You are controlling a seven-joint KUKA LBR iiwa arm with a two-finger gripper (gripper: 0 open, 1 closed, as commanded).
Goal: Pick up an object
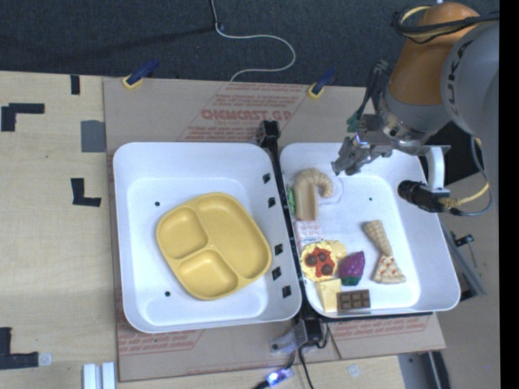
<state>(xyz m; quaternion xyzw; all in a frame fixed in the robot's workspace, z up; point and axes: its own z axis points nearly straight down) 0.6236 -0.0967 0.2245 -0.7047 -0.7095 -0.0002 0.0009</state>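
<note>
We see end effector (350, 159) hovering over right bin (422, 294), near top edge, just right of tan curved toy (310, 190); fingers' spacing we cannot tell. Yellow divided tray (212, 244) lies in left bin (138, 177).

I read this as a robotics lab; 2 white bins (130, 217) clamped on a cardboard-covered bench (243, 112), black tape marks (20, 116), a trailing cable (259, 43), toy food (320, 259) inside.
</note>
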